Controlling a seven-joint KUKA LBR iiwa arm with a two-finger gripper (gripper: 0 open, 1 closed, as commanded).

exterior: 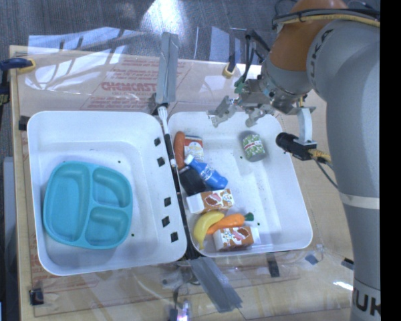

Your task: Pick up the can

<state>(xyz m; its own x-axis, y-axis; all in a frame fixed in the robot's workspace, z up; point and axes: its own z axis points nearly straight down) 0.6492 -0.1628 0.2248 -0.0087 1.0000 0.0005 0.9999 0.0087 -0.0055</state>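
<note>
Can (253, 146) lies untouched on its side in the far part of the right bin (291, 199), its green label showing, with the pickup not yet begun as far as the view tells. Nearest the camera, a small carton (234, 237), a carrot (228, 222) and a banana (205, 223) crowd the bin's near left corner; behind them sit a second carton (218, 199) and a blue bottle (208, 173) along the divider. In the left bin (47, 129) a teal divided plate (87, 204) rests alone. The can has bare floor all round it, well apart from the clutter. Beyond it, over the far rim, the gripper (235, 112) hangs just above and apart from the can, fingers spread with nothing between them. Descent, closing on the can and lifting all appear to remain. The worktop (73, 79) stretches behind.
</note>
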